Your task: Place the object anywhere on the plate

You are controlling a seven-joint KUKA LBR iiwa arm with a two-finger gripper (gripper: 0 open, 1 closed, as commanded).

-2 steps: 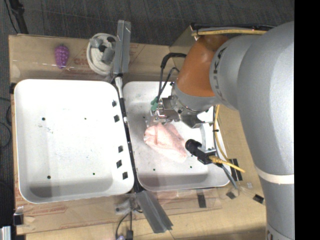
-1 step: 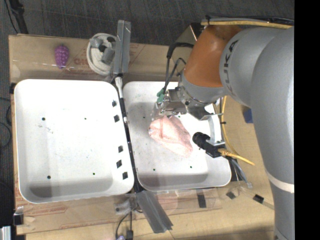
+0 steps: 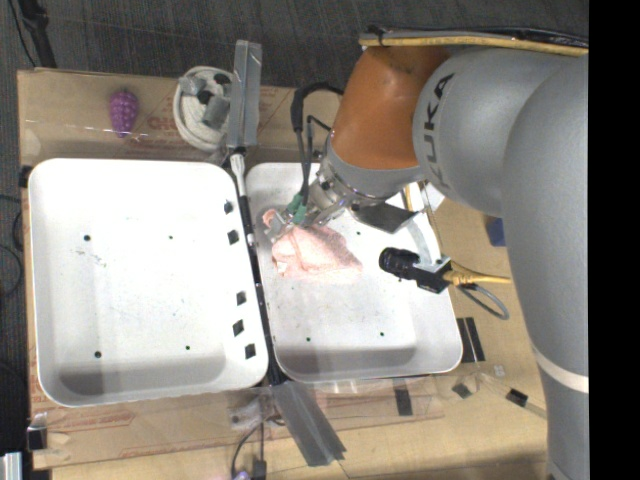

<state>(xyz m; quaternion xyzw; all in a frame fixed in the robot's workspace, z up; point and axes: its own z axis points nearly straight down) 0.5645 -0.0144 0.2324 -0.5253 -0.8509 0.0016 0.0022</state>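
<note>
pink object [image 3: 315, 251] in right bin [image 3: 400, 353], just beside gripper [image 3: 292, 216]

Two white bins [image 3: 130, 278] (side by side), one pink plate [image 3: 318, 253], one purple object [image 3: 123, 111].

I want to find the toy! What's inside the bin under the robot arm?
A pale pink plate lies in the right bin. The gripper sits at its edge; the arm hides the bin's far corner.
</note>
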